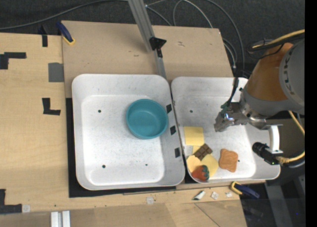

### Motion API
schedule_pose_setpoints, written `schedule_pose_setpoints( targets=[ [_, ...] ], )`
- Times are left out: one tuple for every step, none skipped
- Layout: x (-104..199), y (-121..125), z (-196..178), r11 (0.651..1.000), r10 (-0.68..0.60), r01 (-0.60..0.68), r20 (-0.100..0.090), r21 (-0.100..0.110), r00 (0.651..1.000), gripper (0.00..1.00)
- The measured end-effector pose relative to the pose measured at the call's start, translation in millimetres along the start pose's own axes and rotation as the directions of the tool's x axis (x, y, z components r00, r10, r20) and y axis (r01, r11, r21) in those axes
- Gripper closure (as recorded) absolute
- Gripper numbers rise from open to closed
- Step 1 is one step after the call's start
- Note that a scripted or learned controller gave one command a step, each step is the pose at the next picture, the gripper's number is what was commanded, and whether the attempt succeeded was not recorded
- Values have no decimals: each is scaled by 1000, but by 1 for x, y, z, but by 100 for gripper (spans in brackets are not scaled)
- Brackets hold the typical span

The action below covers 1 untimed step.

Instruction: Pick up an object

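My gripper [224, 120] hangs over the middle of the right bin [198, 92], above and to the right of the objects. Nothing shows between its fingers. Below it to the left lies a pale yellow block [193, 135]. A small brown piece [202, 151] rests just under that block, on a yellow round piece [210, 163]. A red and green object [200, 172] sits at the bin's front edge. An orange piece [228, 159] lies right of these, below my gripper.
A teal bowl [146, 118] stands in the left bin [94, 137], near its right wall. A grey pole [141, 15] slants down to the bins' shared back edge. Cables loop behind the right bin.
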<state>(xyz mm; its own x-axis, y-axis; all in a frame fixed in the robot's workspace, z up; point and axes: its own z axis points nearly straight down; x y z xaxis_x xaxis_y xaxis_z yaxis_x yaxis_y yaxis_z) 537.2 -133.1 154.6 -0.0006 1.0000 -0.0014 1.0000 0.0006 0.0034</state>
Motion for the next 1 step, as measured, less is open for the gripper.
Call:
schedule_pose_setpoints(
  targets=[
    [3,3,-43,1000,-2,2,-1,0,1000,100]
  ],
)
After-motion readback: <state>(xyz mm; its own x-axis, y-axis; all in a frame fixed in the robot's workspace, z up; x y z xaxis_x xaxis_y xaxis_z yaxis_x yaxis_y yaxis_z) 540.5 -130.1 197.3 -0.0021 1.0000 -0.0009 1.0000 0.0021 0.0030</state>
